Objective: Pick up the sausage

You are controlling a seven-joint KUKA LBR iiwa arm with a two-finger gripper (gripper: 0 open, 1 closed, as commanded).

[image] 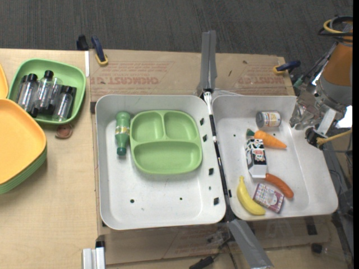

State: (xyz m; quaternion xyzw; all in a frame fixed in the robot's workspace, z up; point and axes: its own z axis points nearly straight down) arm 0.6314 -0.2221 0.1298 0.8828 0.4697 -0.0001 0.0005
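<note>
The sausage (280,185) lies in the right bin (314,200), touching the pink packet (268,197), beside the banana (247,197). It looks small, light, smooth, maybe slippery; gripping across its middle seems best. Farther back, the claw (305,118) hangs above the bin's edge; open or closed is unclear.

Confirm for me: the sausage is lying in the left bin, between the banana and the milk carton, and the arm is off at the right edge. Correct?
Not quite. The sausage lies in the right bin, not the left one; the camera view shows it there. The rest stands: it sits between the banana and the milk carton, and the gripper is off at the right edge.
</note>
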